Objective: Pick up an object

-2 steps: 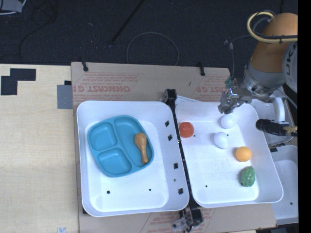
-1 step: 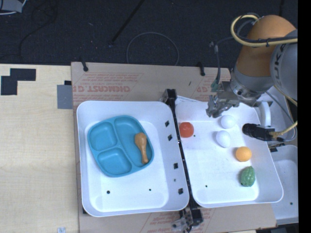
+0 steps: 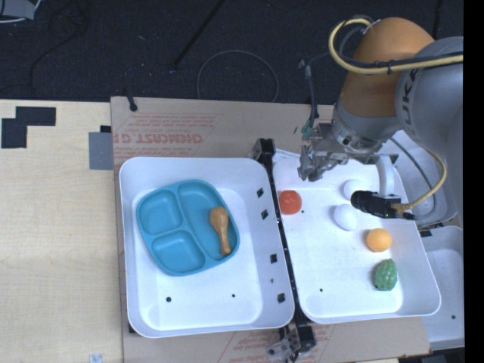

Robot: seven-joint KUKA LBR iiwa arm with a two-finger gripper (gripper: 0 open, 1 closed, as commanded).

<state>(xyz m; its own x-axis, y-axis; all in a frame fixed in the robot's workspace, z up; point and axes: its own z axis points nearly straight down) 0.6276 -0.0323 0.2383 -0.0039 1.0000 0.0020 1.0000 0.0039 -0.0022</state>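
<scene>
Candidate objects sit in the right bin (image 3: 423,297). A red-orange round object (image 3: 290,201) lies at the bin's left side, just beside the divider between the two bins. Two white round objects are near the bin's far right: one (image 3: 345,217) toward the middle, the other (image 3: 354,189) just behind it and partly covered by the arm's hardware. An orange ball (image 3: 378,240) lies nearer the camera, and a green knobbly object (image 3: 385,275) sits nearest the front right corner. All rest on the bin floor, none lifted.

Gripper (image 3: 311,171): hangs over the far left part of the right bin, above and behind the red-orange object, apart from it. Nothing is seen between the fingers. Fingertips are dark and small against the bin rim; whether they are apart or together cannot be told.

Arm (image 3: 393,74): enters from the right, orange band uppermost, wrist angled down and left toward the bin. A yellow cable (image 3: 342,51) loops over the band. A black fitting (image 3: 374,203) projects over the bin near the white objects.

Left bin (image 3: 151,308): holds a blue sectioned tray (image 3: 162,214) with a tan drumstick-shaped object (image 3: 221,228) lying across its right side.

Hard to read: the gripper's finger detail, and the part of the rear white object under the arm.
</scene>
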